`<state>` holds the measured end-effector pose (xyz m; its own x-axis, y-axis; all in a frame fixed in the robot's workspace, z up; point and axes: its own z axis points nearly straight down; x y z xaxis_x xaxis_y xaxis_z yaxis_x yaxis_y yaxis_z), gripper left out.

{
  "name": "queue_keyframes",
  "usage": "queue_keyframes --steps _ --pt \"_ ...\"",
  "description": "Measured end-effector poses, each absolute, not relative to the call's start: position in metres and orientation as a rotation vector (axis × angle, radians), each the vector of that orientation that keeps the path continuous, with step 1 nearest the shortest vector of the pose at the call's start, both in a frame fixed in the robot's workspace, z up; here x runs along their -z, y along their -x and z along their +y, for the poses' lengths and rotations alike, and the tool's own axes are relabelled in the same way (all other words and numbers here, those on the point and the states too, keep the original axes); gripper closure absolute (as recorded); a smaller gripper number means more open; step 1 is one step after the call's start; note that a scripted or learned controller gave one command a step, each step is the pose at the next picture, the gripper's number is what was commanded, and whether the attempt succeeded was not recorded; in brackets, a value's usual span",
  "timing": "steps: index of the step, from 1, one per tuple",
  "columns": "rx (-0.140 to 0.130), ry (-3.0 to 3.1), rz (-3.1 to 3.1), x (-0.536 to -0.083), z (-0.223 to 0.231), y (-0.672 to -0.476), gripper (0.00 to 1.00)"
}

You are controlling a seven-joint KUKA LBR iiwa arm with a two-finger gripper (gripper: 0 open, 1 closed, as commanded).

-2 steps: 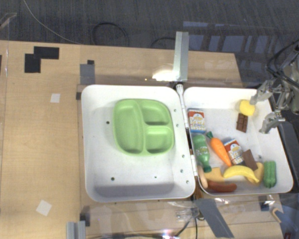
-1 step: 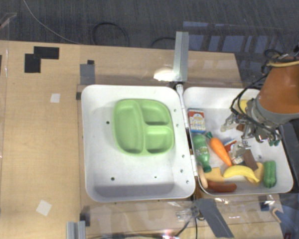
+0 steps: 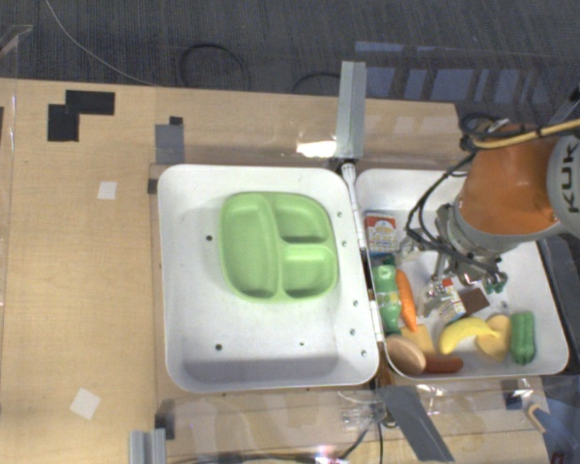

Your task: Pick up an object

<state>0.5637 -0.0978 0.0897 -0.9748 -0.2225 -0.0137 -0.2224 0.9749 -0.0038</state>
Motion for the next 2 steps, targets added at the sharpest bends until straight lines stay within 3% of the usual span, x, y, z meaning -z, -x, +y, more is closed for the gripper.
queue_keyframes --steps 1,2 --pt "0.005 0.064 3.123 -0.090 -0.087 -0.533 0.00" --pt "0.002 0.219 3.122 -0.113 -0.100 -0.576 0.00"
